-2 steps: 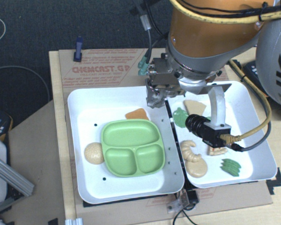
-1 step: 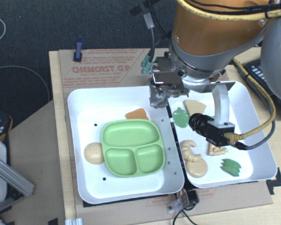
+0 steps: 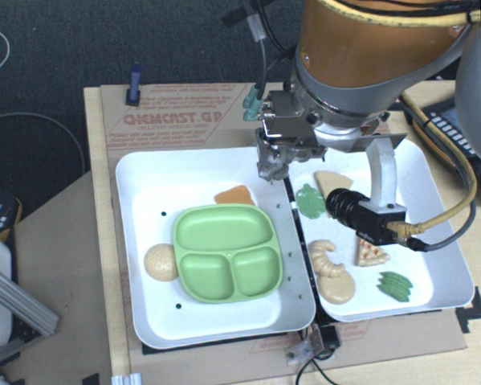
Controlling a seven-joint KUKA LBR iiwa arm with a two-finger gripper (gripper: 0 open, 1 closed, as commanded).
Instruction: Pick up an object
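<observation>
My gripper (image 3: 275,168) hangs over the divider between the two bins, near their far edge. Just left of it and nearer the camera, an orange wedge (image 3: 234,196) lies in the left bin (image 3: 138,233) behind a green divided plate (image 3: 226,251). A green leafy piece (image 3: 309,201) lies just right of the gripper in the right bin (image 3: 444,249). A beige wedge (image 3: 333,180) sits beside that leaf. Nothing shows in the gripper's grasp from this angle.
A round beige bun (image 3: 159,263) touches the plate's left side. The right bin also holds a croissant (image 3: 324,256), a beige round piece (image 3: 336,286), a pizza slice (image 3: 372,255) and a green pod (image 3: 395,285). A black cylinder (image 3: 350,208) with a cable hangs off the arm over the right bin.
</observation>
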